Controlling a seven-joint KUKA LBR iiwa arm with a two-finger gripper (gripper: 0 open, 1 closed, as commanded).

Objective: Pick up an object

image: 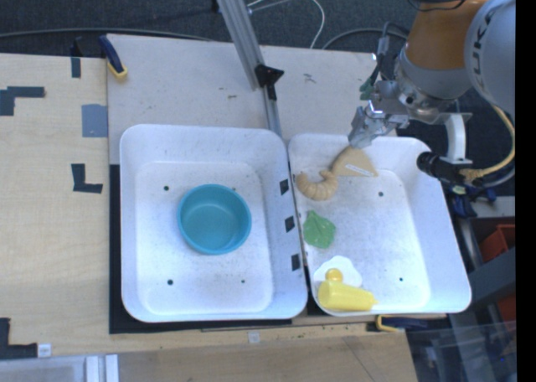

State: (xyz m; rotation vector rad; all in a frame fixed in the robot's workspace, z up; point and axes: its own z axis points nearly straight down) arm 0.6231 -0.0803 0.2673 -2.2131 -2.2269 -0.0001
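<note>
Gripper (366, 133) is poised just above croissant (333, 176); jaw state can't be told. Leaf (318, 229) and yellow toy (343, 292) are seen below, bowl (214, 219) far left.

Look at the upper left of the frame: your wooden bench (50, 229) carries dark tape marks (81, 178) and a blue-and-yellow clamp (112, 56). A grey metal pole (243, 24) slants down top centre; white cables (293, 3) loop behind it.

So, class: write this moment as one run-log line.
gripper: over right bin's far edge | croissant: just below it, lying in bin | grasp: none seen | left bin: blue bowl
</note>
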